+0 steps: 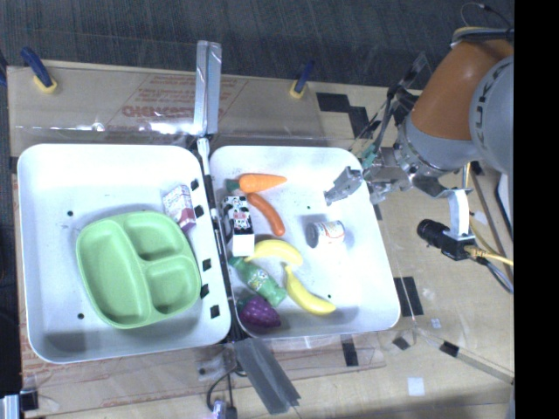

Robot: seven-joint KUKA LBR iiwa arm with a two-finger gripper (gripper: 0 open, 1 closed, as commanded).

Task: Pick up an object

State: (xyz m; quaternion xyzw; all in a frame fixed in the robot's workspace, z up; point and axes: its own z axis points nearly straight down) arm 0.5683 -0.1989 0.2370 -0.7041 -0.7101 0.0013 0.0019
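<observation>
Can (326,231), lying on its side alone in the centre-right of the right bin (376,297), looks like the easiest pick, clear of the bananas and carrots at its left. The tool (342,186) hovers just above-right of it, carrying nothing; whether it is spread cannot be told. It should descend centred over the can and straddle its narrow width.

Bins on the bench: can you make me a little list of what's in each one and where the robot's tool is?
left bin: green divided plate, small pink carton
right bin: carrot, orange sausage, two bananas, green bottle, purple grapes, small can, black-and-white carton
tool: above right bin's far right side, holding nothing visible
</observation>
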